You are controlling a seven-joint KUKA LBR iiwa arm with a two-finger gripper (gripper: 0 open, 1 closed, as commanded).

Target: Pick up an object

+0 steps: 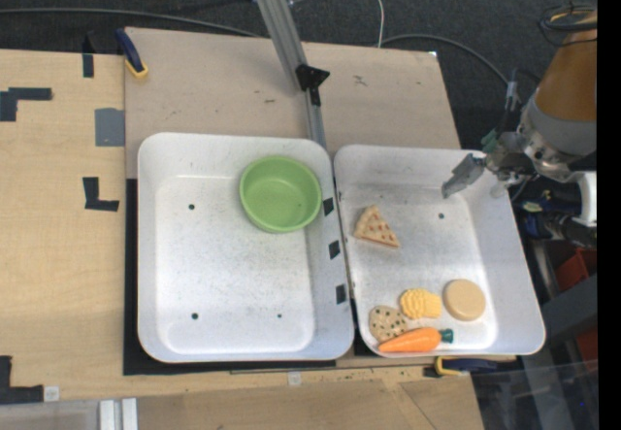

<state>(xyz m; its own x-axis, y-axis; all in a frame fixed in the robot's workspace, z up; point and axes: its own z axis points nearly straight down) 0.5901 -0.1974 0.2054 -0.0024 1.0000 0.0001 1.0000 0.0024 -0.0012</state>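
Hovering by the right bin [505,253] edge, gripper [464,176] grip unclear, perhaps empty; next it must descend onto the wedge [376,227].

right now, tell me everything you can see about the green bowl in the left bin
The round light green plastic-looking bowl stands upright, mouth up, with nothing visible inside. It sits on the floor of the left shallow white bin, toward that bin's far right corner, close to the wall shared with the right bin. Apart from the bin, nothing touches it.
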